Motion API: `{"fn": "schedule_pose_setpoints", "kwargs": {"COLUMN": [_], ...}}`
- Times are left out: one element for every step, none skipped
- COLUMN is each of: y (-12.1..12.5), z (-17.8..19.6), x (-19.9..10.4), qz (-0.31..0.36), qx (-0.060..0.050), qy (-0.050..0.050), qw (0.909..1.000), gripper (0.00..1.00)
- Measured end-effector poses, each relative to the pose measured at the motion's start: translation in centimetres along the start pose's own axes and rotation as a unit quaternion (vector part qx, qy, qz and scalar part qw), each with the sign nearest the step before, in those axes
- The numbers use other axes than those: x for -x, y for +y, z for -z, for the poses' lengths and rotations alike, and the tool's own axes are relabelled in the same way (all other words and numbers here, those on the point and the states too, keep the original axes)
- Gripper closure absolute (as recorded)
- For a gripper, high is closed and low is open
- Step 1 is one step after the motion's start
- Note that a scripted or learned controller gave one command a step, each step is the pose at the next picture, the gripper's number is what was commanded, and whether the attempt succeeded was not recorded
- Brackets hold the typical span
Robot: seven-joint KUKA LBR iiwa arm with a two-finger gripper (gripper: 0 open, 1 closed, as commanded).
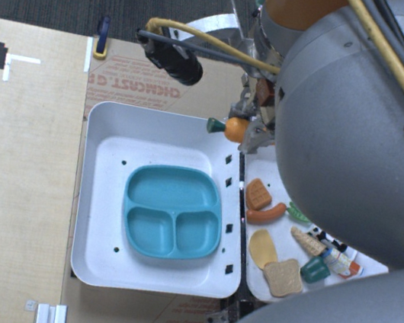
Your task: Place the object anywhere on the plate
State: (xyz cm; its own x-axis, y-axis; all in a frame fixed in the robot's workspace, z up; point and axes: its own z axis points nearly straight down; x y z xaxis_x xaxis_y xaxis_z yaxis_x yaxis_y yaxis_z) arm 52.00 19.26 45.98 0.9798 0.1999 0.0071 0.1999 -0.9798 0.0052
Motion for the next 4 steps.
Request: {"fn": "schedule_pose_setpoints", "kwargs": {"y": [3.4, 1.7, 0.2, -2.5], "z": [-14.0, 4.8, -13.1, -4.5], "x": [5.1, 0.1, 2.3, -5.4], "qz": [0.020, 0.010, 0.001, 0.001], "qx": [-0.001, 0.000, -0.001, -0.001], "qy": [-0.005, 0.001, -0.005, -0.003], "qw": [0.9998, 0.9999, 1.0000, 1.0000], "gripper": [1.00, 1.00, 1.00, 1.00]}}
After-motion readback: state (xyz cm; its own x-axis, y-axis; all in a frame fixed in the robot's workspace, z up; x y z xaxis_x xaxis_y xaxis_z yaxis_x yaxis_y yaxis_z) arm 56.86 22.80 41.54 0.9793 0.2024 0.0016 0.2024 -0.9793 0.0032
